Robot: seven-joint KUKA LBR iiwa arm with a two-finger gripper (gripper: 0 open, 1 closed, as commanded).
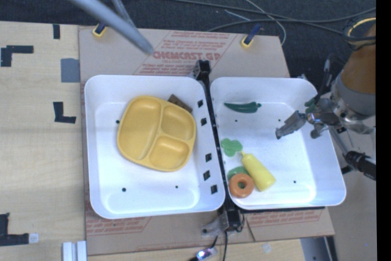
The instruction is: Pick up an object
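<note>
Two white bins sit side by side, and the step in hand looks like the approach: nothing is picked yet. The gripper (pixel 292 125) hangs over the right bin (pixel 324 183), at about two o'clock from that bin's middle, above bare floor and touching none of the toys. Whether it is spread or pinched I cannot tell from here; no object sits in it.

The candidates lie toward seven o'clock from it: a yellow bottle-shaped toy (pixel 259 172) touching an orange ring (pixel 241 186), with a light green piece (pixel 231 147) just above them. A dark green pepper (pixel 242 107) lies at ten o'clock, near the divider. The left bin (pixel 98 150) holds a yellow sectioned plate (pixel 156 132).

Next, I'd judge, it must travel over one toy, line up across it and descend.
</note>
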